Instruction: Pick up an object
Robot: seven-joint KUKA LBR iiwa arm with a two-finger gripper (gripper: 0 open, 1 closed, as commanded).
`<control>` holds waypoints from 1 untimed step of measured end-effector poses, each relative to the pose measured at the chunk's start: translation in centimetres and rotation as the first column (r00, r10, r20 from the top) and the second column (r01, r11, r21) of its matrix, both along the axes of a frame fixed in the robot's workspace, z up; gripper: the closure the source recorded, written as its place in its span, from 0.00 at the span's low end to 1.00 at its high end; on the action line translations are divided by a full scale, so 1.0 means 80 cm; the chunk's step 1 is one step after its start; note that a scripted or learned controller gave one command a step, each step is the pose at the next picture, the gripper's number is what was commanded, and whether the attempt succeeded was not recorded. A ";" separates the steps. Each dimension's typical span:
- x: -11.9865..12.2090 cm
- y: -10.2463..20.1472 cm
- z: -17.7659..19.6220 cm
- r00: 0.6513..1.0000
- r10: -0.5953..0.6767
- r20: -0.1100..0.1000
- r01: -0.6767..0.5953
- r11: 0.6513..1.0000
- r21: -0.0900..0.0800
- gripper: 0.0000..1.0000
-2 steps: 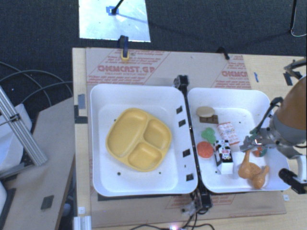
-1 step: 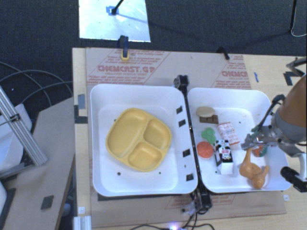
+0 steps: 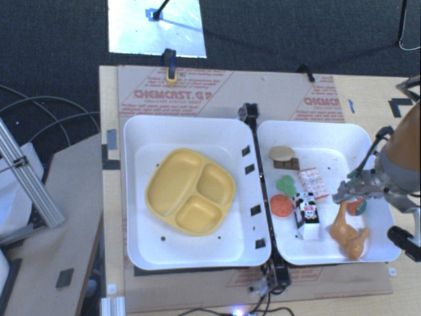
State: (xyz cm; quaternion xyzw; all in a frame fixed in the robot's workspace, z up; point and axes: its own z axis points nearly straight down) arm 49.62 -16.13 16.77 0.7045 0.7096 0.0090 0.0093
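Orange chicken leg point(image 3: 347, 232) at right bin's point(image 3: 316, 135) front, hand point(image 3: 352, 193) low just above, grip state unclear

A tan, chicken-leg-shaped plastic toy point(image 3: 348, 232) lies flat near the front right corner of the right shallow white bin point(image 3: 329, 139).

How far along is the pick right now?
Done: the gripper is down inside the right bin, beside the orange chicken-shaped toy. In hand: nothing visibly lifted; the grip state is unclear. Left: grasp and raise an item. The yellow tray sits in the left bin.
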 end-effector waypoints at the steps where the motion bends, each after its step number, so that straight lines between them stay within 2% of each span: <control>1: 0.000 0.000 0.000 1.000 0.000 -0.001 0.000 1.000 0.000 0.00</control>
